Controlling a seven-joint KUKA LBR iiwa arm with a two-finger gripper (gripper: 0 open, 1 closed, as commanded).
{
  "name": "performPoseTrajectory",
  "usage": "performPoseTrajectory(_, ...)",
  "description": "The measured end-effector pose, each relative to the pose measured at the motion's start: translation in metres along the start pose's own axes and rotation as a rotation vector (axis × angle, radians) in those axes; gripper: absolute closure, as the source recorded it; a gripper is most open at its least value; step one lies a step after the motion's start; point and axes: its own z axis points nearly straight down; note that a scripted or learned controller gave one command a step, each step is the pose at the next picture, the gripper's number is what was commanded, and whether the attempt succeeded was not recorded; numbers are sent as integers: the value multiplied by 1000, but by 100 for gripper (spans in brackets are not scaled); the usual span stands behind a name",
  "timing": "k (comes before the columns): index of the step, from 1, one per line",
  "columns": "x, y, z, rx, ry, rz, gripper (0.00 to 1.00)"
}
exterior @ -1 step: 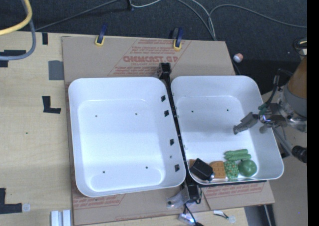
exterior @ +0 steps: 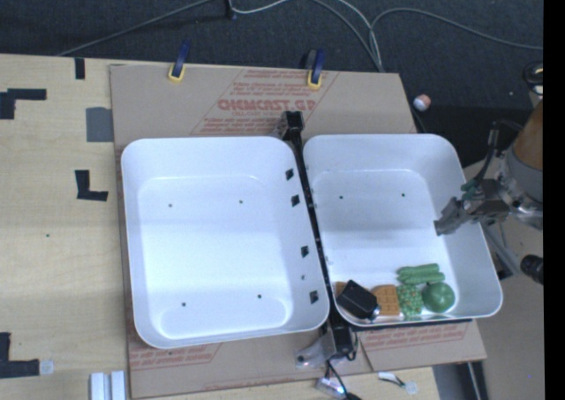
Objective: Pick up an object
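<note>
Gripper (exterior: 452, 217) at right bin's (exterior: 371, 155) right rim, finger state unclear, nothing visibly held. Green toys (exterior: 425, 287), black object (exterior: 358, 299) untouched lower right; pick not started.

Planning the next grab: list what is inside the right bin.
Along the right bin's near wall lie a black object, an orange biscuit-like piece, a green cucumber-like toy and a green ball. Anything beneath them is covered.
</note>
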Motion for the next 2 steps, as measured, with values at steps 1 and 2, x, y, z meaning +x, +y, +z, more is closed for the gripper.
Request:
performPoseTrajectory(1,61,-7,-111,-10,0,-5,100)
performPoseTrajectory(2,68,-5,-36,6,1,0,100)
